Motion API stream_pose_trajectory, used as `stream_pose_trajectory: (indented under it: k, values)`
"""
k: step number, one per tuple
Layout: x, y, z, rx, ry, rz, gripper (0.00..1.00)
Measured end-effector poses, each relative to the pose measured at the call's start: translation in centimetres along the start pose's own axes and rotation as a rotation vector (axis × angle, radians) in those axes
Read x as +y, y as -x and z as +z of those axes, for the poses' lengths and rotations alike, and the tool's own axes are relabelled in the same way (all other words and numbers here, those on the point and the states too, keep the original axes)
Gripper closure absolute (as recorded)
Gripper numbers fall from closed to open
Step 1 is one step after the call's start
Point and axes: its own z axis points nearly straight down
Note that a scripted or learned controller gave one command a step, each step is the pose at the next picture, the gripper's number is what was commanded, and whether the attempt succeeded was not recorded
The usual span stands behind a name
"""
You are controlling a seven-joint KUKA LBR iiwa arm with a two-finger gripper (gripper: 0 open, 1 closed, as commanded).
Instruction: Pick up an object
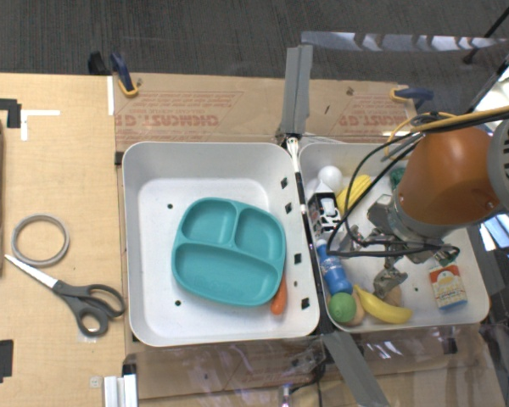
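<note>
Tool [392, 280] low in the right bin [468, 312], hanging beneath the orange-banded wrist, fingertips just above the floor near the stem end of a banana [383, 306]. Cannot tell whether released or clenched: too small and tangled with cables to read. Nothing visibly caught between the tips, so by the look of it no pick made yet; approach seemingly done, with closing and lifting left. From the same overhead view, contents of the right bin: the banana along the front wall, a green and tan round fruit [345, 308] touching its left end, a blue bottle [331, 268] lying beside the dividing wall, a black-and-white carton [324, 213] above that, a white round thing [329, 177] near the back, a yellow item [354, 192] partly under the arm, and a small red-and-white box [448, 287] to the right. Left bin [144, 227] holding a teal sectioned plate [229, 251] near its middle, with a carrot [279, 297] tucked against the plate's lower right rim. On the table [51, 168] to the left, well apart from both bins, a tape roll [40, 239] and scissors [72, 295].
</note>
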Motion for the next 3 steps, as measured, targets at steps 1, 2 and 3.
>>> stream_pose_trajectory:
  k: [1, 2, 3]
  values:
    - [-5.9, -2.6, 0.0, -0.001, -0.002, -0.014, 0.00]
    - [-3.5, 2.4, 0.0, -0.002, -0.001, -0.017, 0.00]
    - [-9.8, 3.0, -0.1, -0.003, -0.002, -0.093, 0.00]
